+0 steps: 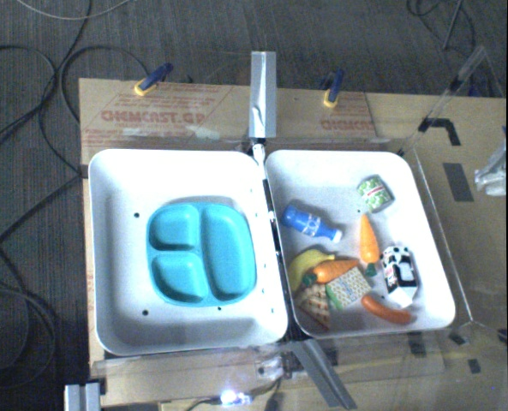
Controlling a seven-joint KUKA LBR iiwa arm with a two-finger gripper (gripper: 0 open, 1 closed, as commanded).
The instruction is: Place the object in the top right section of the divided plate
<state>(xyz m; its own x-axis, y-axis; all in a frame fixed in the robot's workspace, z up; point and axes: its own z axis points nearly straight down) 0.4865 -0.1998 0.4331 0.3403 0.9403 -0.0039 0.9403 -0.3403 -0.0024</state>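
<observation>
A blue divided plate (202,253) lies in the left white bin (116,229), with two small sections on its left and one long section on its right. All sections hold nothing. The right white bin (425,221) holds the loose objects: a blue bottle (309,223), a green can (374,193), an orange carrot (369,240), a black-and-white carton (399,272), a yellow banana (303,264), a second orange carrot (335,270), a patterned cracker-like piece (349,289) and a reddish sausage (387,309).
The bins meet along a raised double rim (269,229). A metal bar (262,92) stands behind them on the cardboard bench top (176,118), with two clamps (153,79) at its back edge. Cables lie on the floor to the left.
</observation>
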